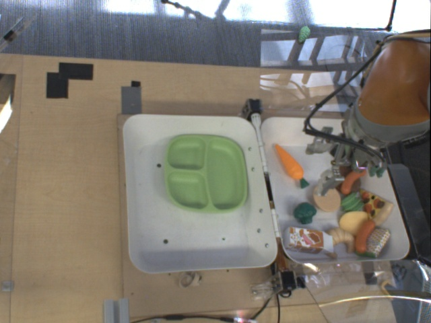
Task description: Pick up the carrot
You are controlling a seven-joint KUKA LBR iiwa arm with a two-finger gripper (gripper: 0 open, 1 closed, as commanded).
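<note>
- Orange and tapered, the carrot (pixel 290 163) lies flat in the far-left part of the right bin (pixel 283 140), its thin tip toward the far left and its green stub end toward the near right.
- It sits on bare white floor, apart from the other toys, so a grasp from above looks free of neighbours; the bin's left wall is close to it.
- Right of the carrot, well apart from it, the gripper (pixel 335 177) hangs low over the toy pile; whether it is spread or pressed together I cannot tell, since the wrist and cables blur into the toys beneath.
- Nothing can be seen held in it, and to my eye the reach toward the carrot is not yet made.
- Under and around the gripper lie a tan round piece (pixel 327 200), a red sausage-like toy (pixel 351 181) and a pizza slice (pixel 376 206).
- Nearer lie a green broccoli piece (pixel 304 212), a yellow lemon-like piece (pixel 353 221) and a printed carton (pixel 307 239) lying on its side.
- In the left bin (pixel 145 247) a green divided plate (pixel 205 172) rests about centre, probably a place for sorted items.
- Both bins sit side by side on a pale wooden worktop (pixel 60 200), with black markers at its far left; beyond it, grey floor is streaked with bright light.
</note>
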